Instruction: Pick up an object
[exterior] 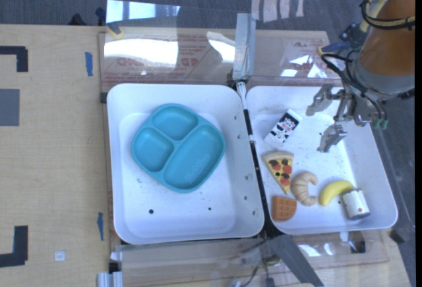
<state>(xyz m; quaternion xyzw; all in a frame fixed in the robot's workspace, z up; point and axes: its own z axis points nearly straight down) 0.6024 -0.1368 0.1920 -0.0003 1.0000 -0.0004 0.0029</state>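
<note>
The right bin (376, 147) holds several small toys: a black-and-white carton (284, 127), a pizza slice (280, 169), a croissant (304, 187), a yellow banana (335, 191), a waffle (284, 208) and a small white can (356, 204). My gripper (325, 122) hangs over the upper right part of this bin, right of the carton and above the banana. Its fingers are spread open and there is nothing between them.
The left bin (125, 114) carries a blue divided plate (178, 147). A raised divider (250, 147) separates the two bins. A clear panel (198, 48) stands behind them. The orange-banded arm (392, 35) comes in from the upper right.
</note>
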